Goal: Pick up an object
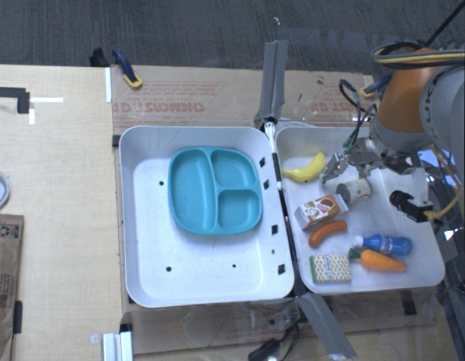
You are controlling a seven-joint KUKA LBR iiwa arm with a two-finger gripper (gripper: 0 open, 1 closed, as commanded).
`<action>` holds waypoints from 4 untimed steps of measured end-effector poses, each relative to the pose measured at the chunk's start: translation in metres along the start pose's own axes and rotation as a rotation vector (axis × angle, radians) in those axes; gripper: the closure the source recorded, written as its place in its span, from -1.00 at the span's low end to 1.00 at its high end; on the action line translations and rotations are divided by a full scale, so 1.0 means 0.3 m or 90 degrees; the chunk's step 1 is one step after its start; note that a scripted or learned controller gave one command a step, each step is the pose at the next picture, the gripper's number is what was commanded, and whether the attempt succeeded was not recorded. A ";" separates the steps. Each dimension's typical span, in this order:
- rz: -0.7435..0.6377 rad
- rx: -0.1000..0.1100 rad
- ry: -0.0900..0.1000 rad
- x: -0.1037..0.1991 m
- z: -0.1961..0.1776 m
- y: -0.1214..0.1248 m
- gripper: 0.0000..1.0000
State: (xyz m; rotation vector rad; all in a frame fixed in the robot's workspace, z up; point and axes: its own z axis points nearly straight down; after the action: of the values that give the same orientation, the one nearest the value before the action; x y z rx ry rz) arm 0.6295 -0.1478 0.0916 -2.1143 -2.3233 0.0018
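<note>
Nearest the camera, along the front wall of the right-hand shallow white bin (424,280), lie a small green-patterned square packet (330,268), an orange plastic carrot (381,260) and a blue bottle with a white cap (383,244). Just behind the packet: a red sausage-shaped toy (327,232), then a small white carton with a printed picture (319,210).

Gripper (339,168) sits low at the back of this bin, on the grey arm with the orange band (404,100). Whether it is released or clenched I cannot tell; dark wrist hardware masks it. Nothing visibly grasped.

Likely target, as a judgement: a short grey cylinder (356,189), lying on its side just in front of the gripper, toward the camera, possibly touching it. Long axis runs roughly left to right. A yellow plastic banana (305,168) lies just to the gripper's image-left, curved, long axis also across the bin.

Left-hand bin (135,224) carries a teal three-compartment plate (215,190), well apart from the gripper.
</note>
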 end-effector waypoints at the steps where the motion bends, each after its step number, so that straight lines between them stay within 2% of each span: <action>1: 0.001 -0.001 -0.001 -0.003 -0.033 0.001 1.00; 2: 0.003 -0.002 -0.001 -0.007 -0.065 0.002 1.00; 3: 0.003 -0.001 -0.001 -0.006 -0.064 0.001 -1.00; 4: -0.138 -0.001 0.000 0.145 -0.001 -0.054 -1.00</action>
State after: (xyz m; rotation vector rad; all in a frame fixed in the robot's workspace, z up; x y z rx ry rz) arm 0.6092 -0.1059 0.0918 -1.8519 -2.5382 0.0007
